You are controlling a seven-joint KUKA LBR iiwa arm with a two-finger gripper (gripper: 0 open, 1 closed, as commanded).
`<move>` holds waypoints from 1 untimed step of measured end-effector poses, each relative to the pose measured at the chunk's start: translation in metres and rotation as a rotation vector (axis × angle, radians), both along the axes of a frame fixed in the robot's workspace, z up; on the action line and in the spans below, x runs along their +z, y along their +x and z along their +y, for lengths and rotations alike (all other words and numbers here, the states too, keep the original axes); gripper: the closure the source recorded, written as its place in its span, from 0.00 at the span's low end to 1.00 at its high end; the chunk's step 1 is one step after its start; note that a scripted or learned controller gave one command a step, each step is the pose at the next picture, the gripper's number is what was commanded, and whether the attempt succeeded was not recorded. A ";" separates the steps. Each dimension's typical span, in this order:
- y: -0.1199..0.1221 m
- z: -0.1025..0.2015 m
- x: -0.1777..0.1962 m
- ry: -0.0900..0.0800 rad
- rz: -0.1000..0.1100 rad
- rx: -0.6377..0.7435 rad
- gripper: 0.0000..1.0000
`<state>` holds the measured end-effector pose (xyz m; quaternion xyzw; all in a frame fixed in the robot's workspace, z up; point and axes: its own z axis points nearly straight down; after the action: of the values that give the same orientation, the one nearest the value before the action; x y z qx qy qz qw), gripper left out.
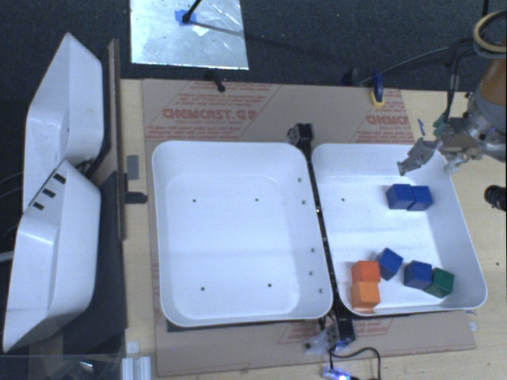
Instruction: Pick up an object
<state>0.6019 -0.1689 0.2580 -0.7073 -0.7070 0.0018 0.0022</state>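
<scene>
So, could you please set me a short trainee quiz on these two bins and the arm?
1. Multiple choice: where is the gripper?
A. Over the far right corner of the right-hand bin
B. Over the middle of the left-hand bin
C. Directly over the orange blocks

2. True or false: the green block lies in the left-hand bin.

3. Fill in: the number of orange blocks is ____.

Key
1. A.
2. False: it lies in the right-hand bin, against a blue block near the front right corner.
3. Two, one right behind the other by the bin's left wall.
</scene>
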 end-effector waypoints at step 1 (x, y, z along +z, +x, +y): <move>0.001 0.000 0.004 -0.001 -0.007 0.001 0.00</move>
<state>0.6031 -0.1687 0.2619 -0.7069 -0.7073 -0.0003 -0.0005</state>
